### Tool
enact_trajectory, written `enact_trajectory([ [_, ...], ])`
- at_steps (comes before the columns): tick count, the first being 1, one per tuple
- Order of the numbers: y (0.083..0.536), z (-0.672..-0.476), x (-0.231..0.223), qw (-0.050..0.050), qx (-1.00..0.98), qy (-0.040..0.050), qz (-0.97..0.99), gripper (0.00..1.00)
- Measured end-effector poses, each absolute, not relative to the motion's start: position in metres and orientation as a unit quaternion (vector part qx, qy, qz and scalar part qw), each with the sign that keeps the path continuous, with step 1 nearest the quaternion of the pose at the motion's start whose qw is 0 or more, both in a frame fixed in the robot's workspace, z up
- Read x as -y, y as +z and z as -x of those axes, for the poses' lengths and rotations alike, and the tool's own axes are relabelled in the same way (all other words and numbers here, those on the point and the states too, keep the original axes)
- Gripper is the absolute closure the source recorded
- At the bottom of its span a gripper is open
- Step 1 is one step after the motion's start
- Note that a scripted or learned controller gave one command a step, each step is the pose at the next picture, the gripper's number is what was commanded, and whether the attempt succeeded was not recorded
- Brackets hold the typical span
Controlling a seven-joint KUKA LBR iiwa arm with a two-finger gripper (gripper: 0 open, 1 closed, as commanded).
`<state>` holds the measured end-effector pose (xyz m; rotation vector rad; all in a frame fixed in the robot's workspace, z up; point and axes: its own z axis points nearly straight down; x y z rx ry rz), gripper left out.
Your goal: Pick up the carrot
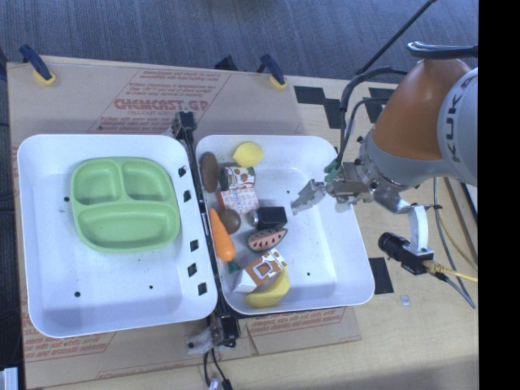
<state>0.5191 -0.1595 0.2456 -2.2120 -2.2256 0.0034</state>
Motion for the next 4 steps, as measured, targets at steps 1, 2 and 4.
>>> enact_trajectory([
  [1, 0.138, -0.533, 0.123, 0.003, 0.710, 0.0020, 0.704, 0.00],
  [2, 0.093, -0.522, 0.098, -0.003, 0.708, 0.0020, 0.706, 0.00],
  [4, 0.102, -0.582, 0.095, 0.003, 0.711, 0.0015, 0.704, 1.00],
])
